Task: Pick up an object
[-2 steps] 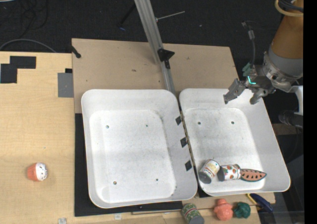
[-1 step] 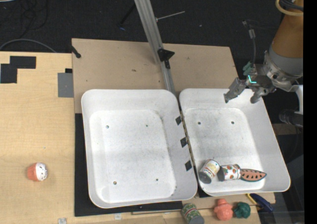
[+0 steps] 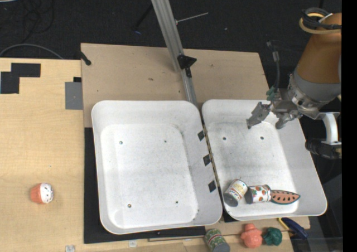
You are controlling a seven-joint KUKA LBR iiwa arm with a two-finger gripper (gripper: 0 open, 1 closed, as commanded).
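My gripper (image 3: pixel 270 119) hangs over the far part of the right bin (image 3: pixel 262 150), its two fingers spread apart with nothing between them. Near that bin's front edge lie three small things in a row: a little can (image 3: pixel 236 191) with a yellow band, a spotted white cylinder (image 3: pixel 258 194), and a flat watermelon slice (image 3: pixel 284 196). The gripper is well behind them, apart from all three.
The left bin (image 3: pixel 146 167) stands beside the right one. A slanted metal rail (image 3: pixel 170 28) rises behind the bins. An orange-and-white ball (image 3: pixel 42 193) lies on the wooden table at left. A can (image 3: pixel 215 240), a pink toy (image 3: pixel 251 236) and a green toy (image 3: pixel 273 236) sit on the bench in front of the right bin.
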